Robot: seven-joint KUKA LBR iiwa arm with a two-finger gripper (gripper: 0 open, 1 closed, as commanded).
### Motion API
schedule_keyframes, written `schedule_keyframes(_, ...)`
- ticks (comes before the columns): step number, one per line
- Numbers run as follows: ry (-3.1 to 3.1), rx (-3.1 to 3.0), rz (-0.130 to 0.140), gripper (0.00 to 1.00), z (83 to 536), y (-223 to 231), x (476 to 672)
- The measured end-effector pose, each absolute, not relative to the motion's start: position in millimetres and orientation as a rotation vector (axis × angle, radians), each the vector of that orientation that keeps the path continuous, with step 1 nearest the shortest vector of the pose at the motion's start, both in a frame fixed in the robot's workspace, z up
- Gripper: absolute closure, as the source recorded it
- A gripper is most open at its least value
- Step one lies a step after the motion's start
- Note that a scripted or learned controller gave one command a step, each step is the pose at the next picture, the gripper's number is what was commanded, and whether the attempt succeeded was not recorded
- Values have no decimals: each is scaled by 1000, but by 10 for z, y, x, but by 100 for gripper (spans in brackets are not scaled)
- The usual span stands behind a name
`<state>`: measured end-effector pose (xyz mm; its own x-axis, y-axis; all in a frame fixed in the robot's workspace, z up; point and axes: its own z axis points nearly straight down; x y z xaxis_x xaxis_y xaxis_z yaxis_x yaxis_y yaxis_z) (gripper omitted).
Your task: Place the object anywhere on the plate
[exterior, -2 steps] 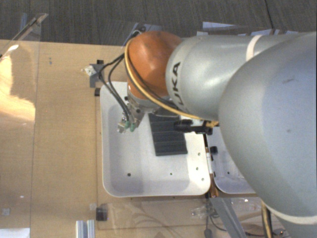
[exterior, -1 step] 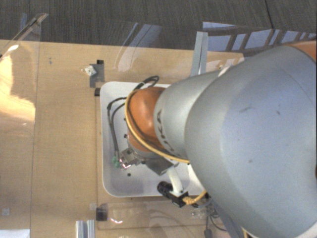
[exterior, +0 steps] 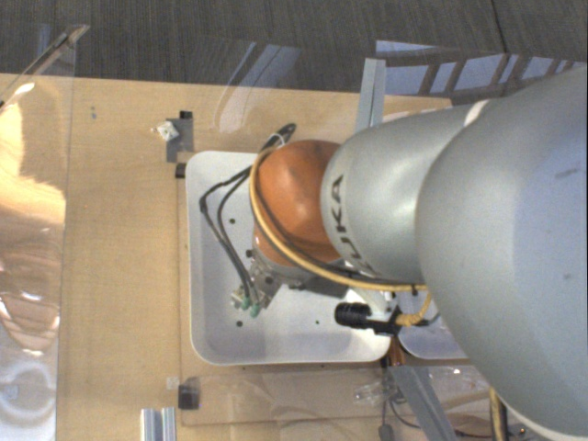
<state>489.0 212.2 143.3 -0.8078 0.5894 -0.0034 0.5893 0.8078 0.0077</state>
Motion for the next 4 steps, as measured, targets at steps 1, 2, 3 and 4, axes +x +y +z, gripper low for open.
schedule_keyframes(1, 3066, 645, 8, 100, 2284, 1450, 4893)
schedule_keyframes(2, 3105, 436, 7, 100, 1756, 2121, 5457)
schedule_keyframes(3, 2901, 1195, 5, 100, 1407, 2250, 6235)
schedule_keyframes(4, 3129, 161, 7, 100, 1636, 2199, 6160)
